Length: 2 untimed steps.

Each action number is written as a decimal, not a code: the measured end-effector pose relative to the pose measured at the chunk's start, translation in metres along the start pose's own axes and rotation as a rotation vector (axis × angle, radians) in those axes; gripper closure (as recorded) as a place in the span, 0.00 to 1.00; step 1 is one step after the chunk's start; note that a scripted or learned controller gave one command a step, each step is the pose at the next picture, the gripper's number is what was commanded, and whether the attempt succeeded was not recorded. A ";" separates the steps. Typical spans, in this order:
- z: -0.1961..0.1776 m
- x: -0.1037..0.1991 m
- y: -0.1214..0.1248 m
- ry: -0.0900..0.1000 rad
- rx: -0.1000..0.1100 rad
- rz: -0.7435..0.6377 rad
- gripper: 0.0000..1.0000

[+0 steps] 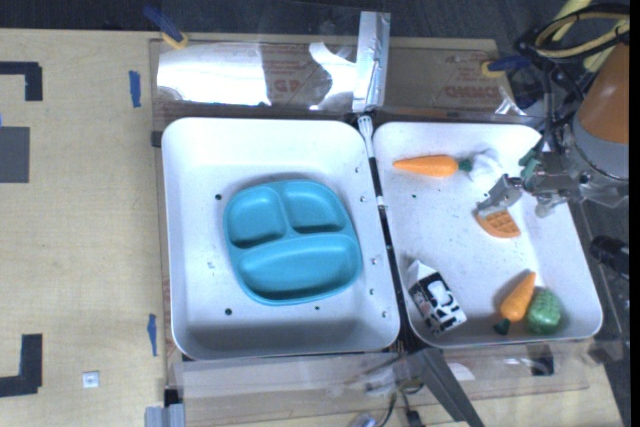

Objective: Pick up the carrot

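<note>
Gripper hovers beside orange carrot lying flat, green-tipped

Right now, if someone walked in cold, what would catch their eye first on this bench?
The blue divided plate sits alone in the middle of the left bin. In the right bin, a carrot lies near the far edge, and the gripper hangs just right of it, above an orange slice.

Light is even and fairly bright, slightly soft overall. Strong glare whitens the clear panel far left of the gripper. Shadows are faint.
</note>
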State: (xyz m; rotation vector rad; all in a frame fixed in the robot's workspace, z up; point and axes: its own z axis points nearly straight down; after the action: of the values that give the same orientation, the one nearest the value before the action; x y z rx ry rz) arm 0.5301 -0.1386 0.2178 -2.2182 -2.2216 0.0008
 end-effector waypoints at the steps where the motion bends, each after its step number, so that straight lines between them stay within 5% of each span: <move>1: 0.065 -0.052 -0.050 -0.001 0.003 -0.077 0.00; 2: 0.122 -0.072 -0.047 0.005 -0.005 -0.214 0.00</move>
State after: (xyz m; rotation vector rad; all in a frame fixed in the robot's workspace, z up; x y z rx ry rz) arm 0.4826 -0.2101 0.0961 -1.9684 -2.4452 -0.0109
